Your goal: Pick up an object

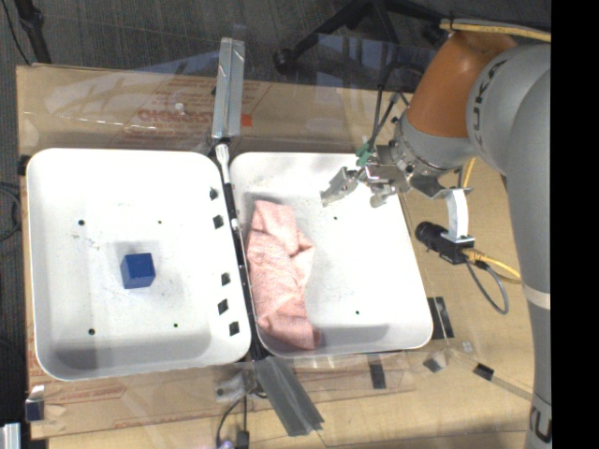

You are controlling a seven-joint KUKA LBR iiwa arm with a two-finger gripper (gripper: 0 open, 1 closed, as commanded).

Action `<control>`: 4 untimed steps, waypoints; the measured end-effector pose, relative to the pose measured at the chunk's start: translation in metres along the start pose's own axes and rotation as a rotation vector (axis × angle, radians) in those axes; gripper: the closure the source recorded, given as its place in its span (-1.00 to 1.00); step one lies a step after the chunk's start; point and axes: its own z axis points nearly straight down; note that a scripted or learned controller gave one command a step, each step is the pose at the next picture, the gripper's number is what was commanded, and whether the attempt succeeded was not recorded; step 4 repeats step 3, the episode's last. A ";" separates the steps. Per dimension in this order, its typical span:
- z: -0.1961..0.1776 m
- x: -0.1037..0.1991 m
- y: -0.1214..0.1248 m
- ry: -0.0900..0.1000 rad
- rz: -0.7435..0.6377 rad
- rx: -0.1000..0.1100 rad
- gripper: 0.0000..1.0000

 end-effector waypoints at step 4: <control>-0.003 0.079 0.042 -0.001 -0.039 -0.005 1.00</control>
